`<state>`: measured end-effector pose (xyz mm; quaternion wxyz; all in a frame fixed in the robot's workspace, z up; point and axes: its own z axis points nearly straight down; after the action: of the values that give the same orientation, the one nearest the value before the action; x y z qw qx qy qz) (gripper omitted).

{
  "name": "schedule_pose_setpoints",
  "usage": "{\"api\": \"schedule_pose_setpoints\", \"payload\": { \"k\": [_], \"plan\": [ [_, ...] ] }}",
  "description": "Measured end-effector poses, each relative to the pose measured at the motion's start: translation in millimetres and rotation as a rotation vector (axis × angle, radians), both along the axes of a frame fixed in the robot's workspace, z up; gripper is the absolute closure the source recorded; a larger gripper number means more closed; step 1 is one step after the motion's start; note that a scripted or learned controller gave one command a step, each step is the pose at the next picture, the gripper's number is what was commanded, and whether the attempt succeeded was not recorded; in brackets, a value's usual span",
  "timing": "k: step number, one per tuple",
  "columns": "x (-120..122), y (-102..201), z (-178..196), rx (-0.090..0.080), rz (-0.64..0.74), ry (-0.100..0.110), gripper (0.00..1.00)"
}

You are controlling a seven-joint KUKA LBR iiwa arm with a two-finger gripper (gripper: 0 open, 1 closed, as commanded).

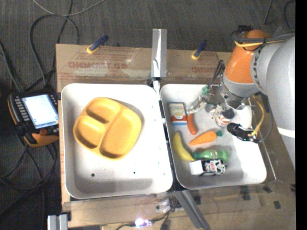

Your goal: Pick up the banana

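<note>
The arm [273, 75] is cut off by the right edge of the view, so its base goes unseen. The gripper [207, 99] is a small tangle of metal and cable over the right bin's [261, 174] back edge; its state cannot be made out. Print on the small carton [178, 113] and the black-and-white box [207, 167] is too small to read.

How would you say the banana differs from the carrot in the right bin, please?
The banana is yellow; the carrot is orange with a green end. The banana is gently curved, while the carrot is straight and tapers to a point. The banana runs roughly up and down the picture by the bin's left wall, whereas the carrot lies more crosswise, to its right. Both lie flat in the right bin.
</note>
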<state>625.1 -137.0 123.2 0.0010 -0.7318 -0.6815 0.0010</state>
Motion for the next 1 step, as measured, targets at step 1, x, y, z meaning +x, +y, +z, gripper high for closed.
{"api": "schedule_pose_setpoints", "payload": {
  "k": [1],
  "plan": [
    [-56.8, 36.6, -34.0, -0.004, -0.013, -0.012, 0.0]
  ]
}}
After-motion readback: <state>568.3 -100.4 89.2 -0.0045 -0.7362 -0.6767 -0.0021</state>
